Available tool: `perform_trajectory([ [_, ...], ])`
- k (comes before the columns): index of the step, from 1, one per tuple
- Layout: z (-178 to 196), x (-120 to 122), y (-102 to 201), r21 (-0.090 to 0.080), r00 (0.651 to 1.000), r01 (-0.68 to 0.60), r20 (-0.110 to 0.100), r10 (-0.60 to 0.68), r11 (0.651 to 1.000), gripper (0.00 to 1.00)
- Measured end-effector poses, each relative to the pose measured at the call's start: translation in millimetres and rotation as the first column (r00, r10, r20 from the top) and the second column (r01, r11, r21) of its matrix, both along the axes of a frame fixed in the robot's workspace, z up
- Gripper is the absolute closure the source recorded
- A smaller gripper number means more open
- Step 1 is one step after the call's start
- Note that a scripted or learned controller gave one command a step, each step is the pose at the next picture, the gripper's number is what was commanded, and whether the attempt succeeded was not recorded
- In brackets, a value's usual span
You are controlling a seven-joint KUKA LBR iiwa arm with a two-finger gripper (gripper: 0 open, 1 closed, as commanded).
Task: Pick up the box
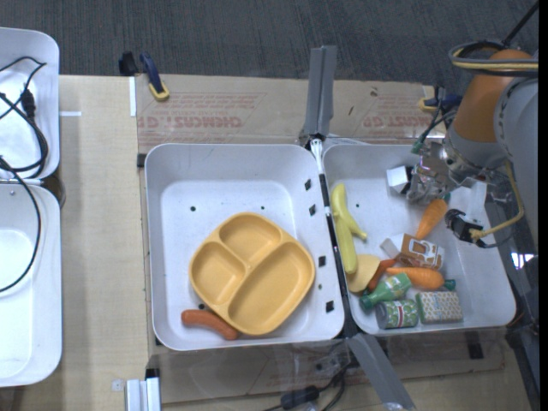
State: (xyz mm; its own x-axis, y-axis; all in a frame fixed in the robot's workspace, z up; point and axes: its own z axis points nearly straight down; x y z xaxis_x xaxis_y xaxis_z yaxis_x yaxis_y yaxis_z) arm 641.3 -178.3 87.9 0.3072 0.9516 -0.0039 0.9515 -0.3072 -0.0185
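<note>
1. two shallow white bins sit side by side on the tabletop (94, 229), the left bin (158, 255) and the right bin (501, 289) meeting at a shared middle edge.
2. the left bin holds a yellow three-compartment plate (251, 271) and an orange-red toy sausage (208, 323) lying at the plate's near-left edge.
3. the arm (488, 101) reaches in from the right, its orange band above the wrist, and the pincer (421, 184) hangs over the far part of the right bin.
4. whether the pincer is wide or narrow cannot be told from this view; nothing is seen between its tips.
5. the box (421, 253), small and orange-and-white, lies near the middle of the right bin, nearer than the pincer and apart from it.
6. a toy carrot (431, 218) lies slanted just beyond the box, and a second carrot (418, 276) lies just on its near side.
7. a yellow banana (344, 229) runs along the left side of the right bin.
8. a green bottle (387, 290), a green can (397, 313) and a green patterned packet (440, 306) sit along the near side of the right bin.
9. a small white object (397, 176) lies just left of the pincer.
</note>
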Motion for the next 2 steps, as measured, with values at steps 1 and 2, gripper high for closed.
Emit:
perform_trajectory([
  [1, -1.4, -3.3, -1.5, 0.002, 1.000, 0.000, -0.013, 0.000, 1.000, 0.00],
  [2, 3.7, -35.4, 38.5, -0.002, 0.999, -0.030, 0.017, 0.031, 1.000, 0.00],
])
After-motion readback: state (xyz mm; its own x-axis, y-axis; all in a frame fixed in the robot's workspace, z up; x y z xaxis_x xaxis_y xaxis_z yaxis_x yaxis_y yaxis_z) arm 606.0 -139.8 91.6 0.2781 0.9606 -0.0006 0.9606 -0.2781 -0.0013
